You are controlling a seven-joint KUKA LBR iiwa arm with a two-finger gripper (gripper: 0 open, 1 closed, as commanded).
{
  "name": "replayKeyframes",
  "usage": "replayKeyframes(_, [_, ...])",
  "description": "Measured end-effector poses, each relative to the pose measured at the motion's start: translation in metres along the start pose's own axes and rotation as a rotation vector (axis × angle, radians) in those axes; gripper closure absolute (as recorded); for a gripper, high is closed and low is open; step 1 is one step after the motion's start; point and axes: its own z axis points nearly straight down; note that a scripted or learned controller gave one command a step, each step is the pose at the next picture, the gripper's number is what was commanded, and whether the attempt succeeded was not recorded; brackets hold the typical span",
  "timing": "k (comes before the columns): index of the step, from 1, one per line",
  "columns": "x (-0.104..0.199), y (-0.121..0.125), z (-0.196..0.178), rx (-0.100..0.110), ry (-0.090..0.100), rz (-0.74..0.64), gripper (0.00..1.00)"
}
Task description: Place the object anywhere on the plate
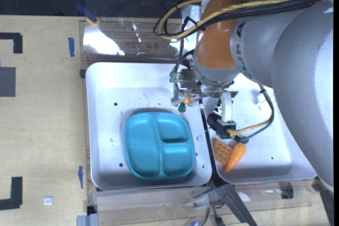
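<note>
A blue divided plate (158,145) lies in the left bin (101,114), toward its front. My gripper (182,95) hangs just above the plate's back right corner, near the wall between the two bins. Small green and orange bits show at its tip, and I cannot tell whether they are a held thing or part of the gripper. An orange carrot (235,156) and an orange waffle-like piece (221,150) lie side by side in the right bin (275,153), at its front left corner.
The grey arm with its orange band (217,34) covers much of the right bin. Cables loop from the wrist, and a black and yellow one (249,128) dangles over the carrot. A clear sheet (127,42) lies behind the left bin.
</note>
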Motion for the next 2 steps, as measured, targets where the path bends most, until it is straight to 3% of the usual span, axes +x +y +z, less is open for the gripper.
replayKeyframes(1, [0.0170, -0.0561, 0.0340, 0.004, -0.003, 0.229, 1.00])
replayKeyframes(2, [0.0164, -0.0557, 0.0336, 0.002, -0.003, 0.231, 0.00])
